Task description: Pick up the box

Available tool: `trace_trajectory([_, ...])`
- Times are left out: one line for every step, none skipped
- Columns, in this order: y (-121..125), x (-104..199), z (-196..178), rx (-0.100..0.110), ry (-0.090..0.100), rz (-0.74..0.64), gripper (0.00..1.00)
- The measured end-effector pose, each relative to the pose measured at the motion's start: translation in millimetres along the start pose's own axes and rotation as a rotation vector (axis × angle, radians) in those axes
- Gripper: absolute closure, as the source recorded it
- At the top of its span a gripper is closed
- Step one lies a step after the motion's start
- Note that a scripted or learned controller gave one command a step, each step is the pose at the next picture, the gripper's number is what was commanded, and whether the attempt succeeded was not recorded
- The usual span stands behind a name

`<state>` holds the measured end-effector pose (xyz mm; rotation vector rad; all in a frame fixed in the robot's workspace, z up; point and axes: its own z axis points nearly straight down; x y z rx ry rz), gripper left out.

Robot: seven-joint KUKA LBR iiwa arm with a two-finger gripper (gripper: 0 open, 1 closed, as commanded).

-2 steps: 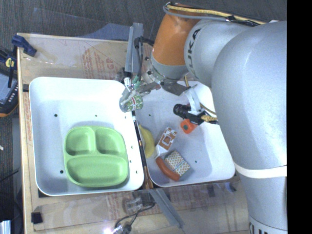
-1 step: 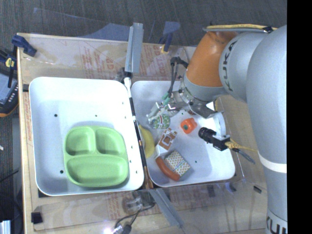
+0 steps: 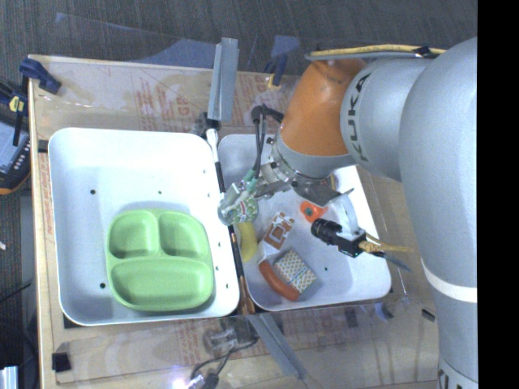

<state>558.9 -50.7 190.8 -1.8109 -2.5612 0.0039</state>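
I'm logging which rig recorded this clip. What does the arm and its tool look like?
A thick, rounded grey arm with a smooth orange band above the wrist and dark "KUKA" lettering beside it. Thin dark cables run down to the small metallic tool. A black cylindrical fitting sticks out below the wrist.

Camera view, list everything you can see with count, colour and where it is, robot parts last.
bins: two, white, side by side on the bench
divided plate: one, green, lower part of the left bin
box: one, patterned tan, lower part of the right bin
sausage-shaped item: one, orange-red, beside the box
yellow item: one, by the right bin's left wall
small carton: one, brown and white, middle of the right bin
arm: one, grey with orange band, above the right bin
gripper: one, at the right bin's left edge
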Motion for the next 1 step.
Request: trace_trajectory([72.8,-81.3,0.5,-0.003,-0.002,-0.065,1.00])
